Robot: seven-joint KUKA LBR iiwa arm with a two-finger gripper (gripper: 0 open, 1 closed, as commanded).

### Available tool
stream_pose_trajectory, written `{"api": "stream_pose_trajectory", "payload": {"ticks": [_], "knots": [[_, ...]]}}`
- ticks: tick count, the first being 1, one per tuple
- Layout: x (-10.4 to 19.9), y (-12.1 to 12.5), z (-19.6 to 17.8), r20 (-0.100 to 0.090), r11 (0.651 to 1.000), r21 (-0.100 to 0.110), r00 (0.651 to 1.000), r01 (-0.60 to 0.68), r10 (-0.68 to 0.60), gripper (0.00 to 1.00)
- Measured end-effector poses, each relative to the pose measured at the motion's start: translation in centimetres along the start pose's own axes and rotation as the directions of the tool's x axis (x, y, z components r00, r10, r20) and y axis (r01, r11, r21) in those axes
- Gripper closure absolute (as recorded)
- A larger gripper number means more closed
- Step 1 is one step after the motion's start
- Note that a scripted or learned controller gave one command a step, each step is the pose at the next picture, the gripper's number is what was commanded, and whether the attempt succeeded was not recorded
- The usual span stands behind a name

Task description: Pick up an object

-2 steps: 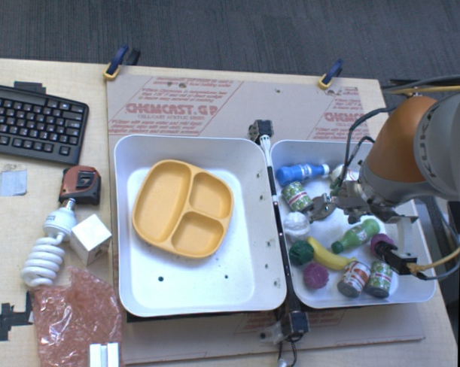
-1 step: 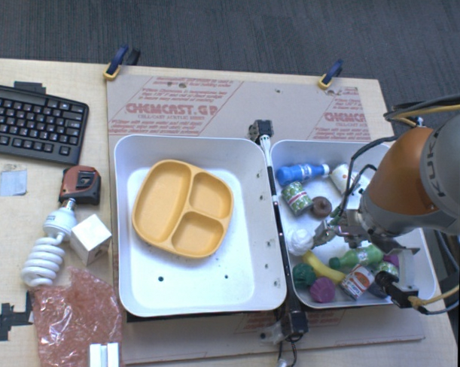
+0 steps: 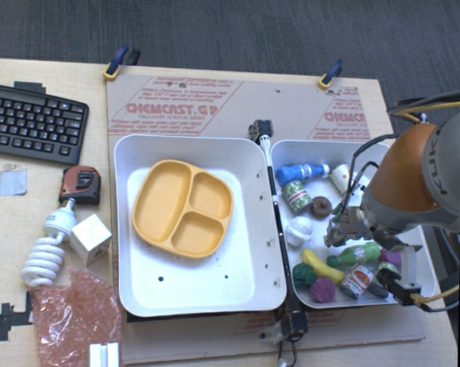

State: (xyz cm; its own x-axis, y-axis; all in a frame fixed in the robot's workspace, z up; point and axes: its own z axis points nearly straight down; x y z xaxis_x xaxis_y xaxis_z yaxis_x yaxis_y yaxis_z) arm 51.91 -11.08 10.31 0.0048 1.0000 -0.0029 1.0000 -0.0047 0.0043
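Observation:
The right bin (image 3: 426,287) holds several small things: a blue bottle (image 3: 302,172), a green can (image 3: 296,195), a brown ring (image 3: 320,207), a white lump (image 3: 298,230), a yellow banana (image 3: 323,265), a green ball (image 3: 303,275), a magenta ball (image 3: 322,290), a green bottle (image 3: 355,255) and a red can (image 3: 357,281). My gripper (image 3: 341,234) hangs low over the middle of this bin, just above the green bottle and right of the white lump. The arm's orange band (image 3: 403,177) hides the bin's right part.
The left bin (image 3: 204,280) holds a yellow divided plate (image 3: 184,207). Left of the bins lie a keyboard (image 3: 36,119), a tape measure (image 3: 81,186), a light bulb (image 3: 48,248), a white cube (image 3: 91,238) and a pink bag (image 3: 75,316).

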Motion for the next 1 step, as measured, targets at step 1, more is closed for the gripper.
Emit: {"api": "stream_pose_trajectory", "payload": {"ticks": [1], "knots": [[6.34,-4.07,-8.96,-0.002,1.000,0.003,1.000,0.005,-0.005,1.00]]}}
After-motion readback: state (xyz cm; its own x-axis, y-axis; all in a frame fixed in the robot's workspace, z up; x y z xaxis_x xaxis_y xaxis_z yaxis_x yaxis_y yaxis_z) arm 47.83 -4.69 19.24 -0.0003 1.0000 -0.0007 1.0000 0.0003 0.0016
